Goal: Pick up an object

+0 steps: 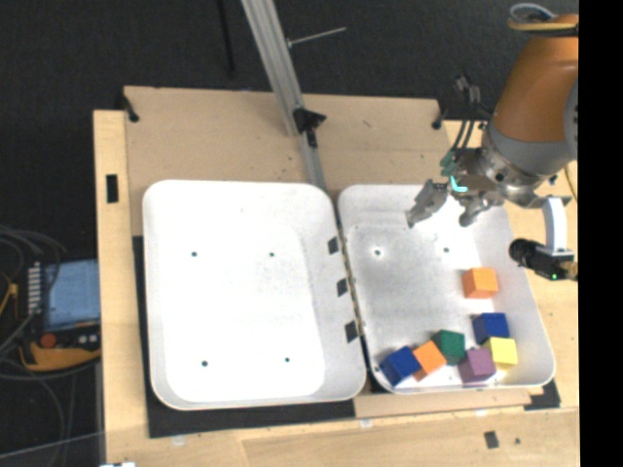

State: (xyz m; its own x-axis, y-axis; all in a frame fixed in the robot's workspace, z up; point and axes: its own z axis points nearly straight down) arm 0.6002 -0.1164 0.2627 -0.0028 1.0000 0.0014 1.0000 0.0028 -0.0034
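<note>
Scanning from the left, I am seeing the left bin (238, 290) lying bare, so nothing there is calling for my attention. Moving across the divide, I am finding the right bin (409, 261) carrying all the candidates, bunched along its near edge: a blue block (399, 365), an orange block (429, 357) touching it, a green block (451, 343), a purple block (477, 364), a yellow block (503, 350) and a dark blue block (492, 326) just behind it. A second orange cube (480, 281) is sitting apart, closer to the tool. Farther right, the gripper (450, 203) is hovering over the bin's far end with its fingers spread and nothing between them. I am judging that lone orange cube the nearest target: it is lying toward the near side and slightly right of the fingertips.
</note>
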